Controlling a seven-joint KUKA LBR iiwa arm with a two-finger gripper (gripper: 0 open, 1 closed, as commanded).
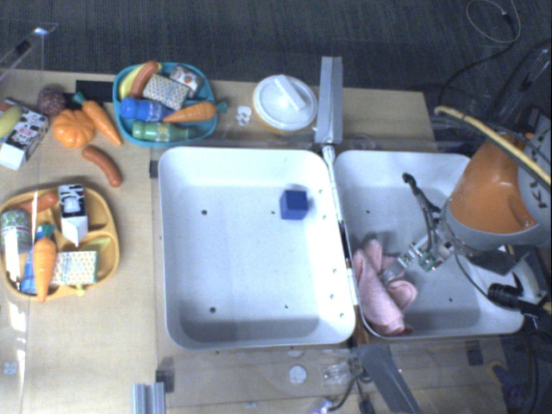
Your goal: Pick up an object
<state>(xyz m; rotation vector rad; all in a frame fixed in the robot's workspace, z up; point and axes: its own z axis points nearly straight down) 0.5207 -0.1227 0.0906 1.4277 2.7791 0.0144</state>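
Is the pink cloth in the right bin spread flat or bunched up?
Bunched up. The pink cloth lies in a crumpled, folded heap against the right bin's left wall, with the gripper just beside it.

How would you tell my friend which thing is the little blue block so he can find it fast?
Look at the two white bins side by side and pick the left bin. The little blue block sits alone on its floor, near the upper right, close to the wall shared with the other bin. It is a small dark blue cube, unlike the soft, crumpled pink cloth in the right bin.
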